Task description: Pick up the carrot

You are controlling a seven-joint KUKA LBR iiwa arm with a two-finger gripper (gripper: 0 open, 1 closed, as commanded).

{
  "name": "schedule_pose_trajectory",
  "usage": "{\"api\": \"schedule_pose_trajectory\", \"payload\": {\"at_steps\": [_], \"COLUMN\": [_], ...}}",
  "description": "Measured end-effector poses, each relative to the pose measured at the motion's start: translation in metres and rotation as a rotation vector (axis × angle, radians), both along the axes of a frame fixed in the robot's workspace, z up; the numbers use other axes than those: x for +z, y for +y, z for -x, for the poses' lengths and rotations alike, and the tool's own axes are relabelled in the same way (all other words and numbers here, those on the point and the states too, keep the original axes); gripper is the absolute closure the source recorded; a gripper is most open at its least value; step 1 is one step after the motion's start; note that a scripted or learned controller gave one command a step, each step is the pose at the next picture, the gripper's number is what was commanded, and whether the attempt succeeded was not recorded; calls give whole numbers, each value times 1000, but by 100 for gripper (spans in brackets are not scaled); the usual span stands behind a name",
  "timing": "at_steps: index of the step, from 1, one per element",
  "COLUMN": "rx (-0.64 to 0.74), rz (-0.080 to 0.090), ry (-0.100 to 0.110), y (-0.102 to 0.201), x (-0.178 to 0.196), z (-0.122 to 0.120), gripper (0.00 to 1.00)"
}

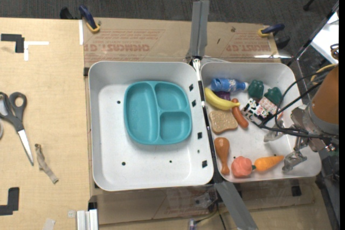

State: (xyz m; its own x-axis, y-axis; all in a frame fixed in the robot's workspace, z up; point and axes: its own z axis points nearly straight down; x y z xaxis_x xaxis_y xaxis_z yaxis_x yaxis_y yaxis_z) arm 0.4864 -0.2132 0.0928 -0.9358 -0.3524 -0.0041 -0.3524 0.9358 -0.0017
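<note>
Carrot (pixel 268 162) beside pincer (pixel 294 159), right bin (pixel 285 70)

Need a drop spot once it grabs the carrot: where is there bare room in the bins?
Left bin: bare floor all round the teal plate, widest below it. Right bin: crowded; small gaps between the toast and carrot, where cables cross, and along the top wall above the bottle.
</note>
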Motion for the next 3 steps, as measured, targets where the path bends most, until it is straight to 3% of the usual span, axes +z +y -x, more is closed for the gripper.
{"api": "schedule_pose_trajectory", "payload": {"at_steps": [1,2,3], "rx": [7,-170,-124], "rz": [1,-2,-2], "ry": [0,0,3], "y": [-8,-8,61], "x": [0,10,3], "z": [-1,-1,-3], "gripper": [0,0,0]}}
